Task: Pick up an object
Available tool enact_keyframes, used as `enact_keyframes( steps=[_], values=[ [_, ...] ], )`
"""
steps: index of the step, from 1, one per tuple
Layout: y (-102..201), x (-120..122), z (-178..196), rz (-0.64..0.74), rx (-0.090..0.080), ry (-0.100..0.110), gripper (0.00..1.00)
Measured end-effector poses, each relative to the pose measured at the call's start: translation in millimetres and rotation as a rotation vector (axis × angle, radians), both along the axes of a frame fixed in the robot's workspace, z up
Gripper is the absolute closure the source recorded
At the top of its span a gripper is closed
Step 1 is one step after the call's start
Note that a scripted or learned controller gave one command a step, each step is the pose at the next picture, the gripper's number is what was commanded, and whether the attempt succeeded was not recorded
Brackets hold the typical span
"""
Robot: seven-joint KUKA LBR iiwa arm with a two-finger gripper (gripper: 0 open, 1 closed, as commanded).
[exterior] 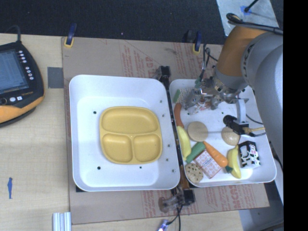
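Your end effector (206,96) hangs over the far end of the right bin (262,176) — whether it is open or closed you cannot tell, and nothing visibly sits in it. Every candidate lies nearer the camera from it: closest is one round tan piece (197,130), just below. One carrot (216,154) runs diagonally toward the near right corner. Count two yellow bananas (184,142), one cookie (194,172) and one cow-print carton (249,155). One yellow divided plate (131,134) fills the left bin (82,88) — well apart.
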State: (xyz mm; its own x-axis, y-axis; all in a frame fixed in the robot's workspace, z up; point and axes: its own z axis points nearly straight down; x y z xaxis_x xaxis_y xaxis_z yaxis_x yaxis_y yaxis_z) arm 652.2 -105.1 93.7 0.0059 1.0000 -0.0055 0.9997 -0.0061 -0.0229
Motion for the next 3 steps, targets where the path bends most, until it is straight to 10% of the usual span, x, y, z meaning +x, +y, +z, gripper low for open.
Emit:
enact_keyframes(
  steps=[1,2,3],
  values=[
    [4.0,0.0,0.0,0.000,0.000,0.000,0.00],
    [3.3,-2.7,9.0,0.001,0.003,0.016,1.00],
    [56.0,-43.3,99.1,0.011,0.006,-0.020,1.00]
  ],
)
